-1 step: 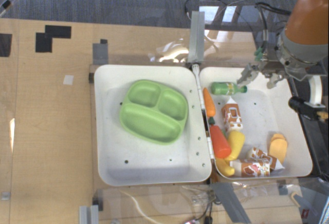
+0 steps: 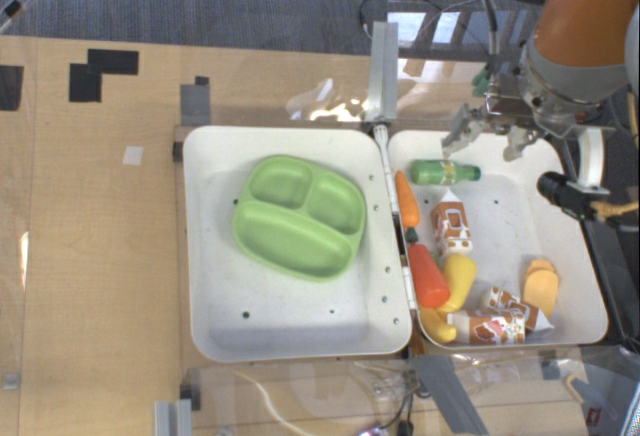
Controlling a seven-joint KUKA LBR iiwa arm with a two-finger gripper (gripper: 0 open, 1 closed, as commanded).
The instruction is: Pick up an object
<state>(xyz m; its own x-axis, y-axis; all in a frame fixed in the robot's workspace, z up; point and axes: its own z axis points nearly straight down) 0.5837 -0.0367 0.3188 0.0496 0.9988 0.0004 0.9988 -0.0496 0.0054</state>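
Resting on the counter (image 2: 90,254), two white bins sit side by side. At nine o'clock, the left bin (image 2: 215,324) carries a green divided plate (image 2: 300,216), with bare floor toward six o'clock. At three o'clock, the right bin (image 2: 590,314) crowds its inner wall with a carrot (image 2: 405,200), a red-orange vegetable (image 2: 428,279), a banana (image 2: 455,289), a small carton (image 2: 452,226) and a green bottle (image 2: 443,172); its centre stays open. Above its twelve o'clock rim hangs the tool (image 2: 490,136), fingers apart, clamping nothing.
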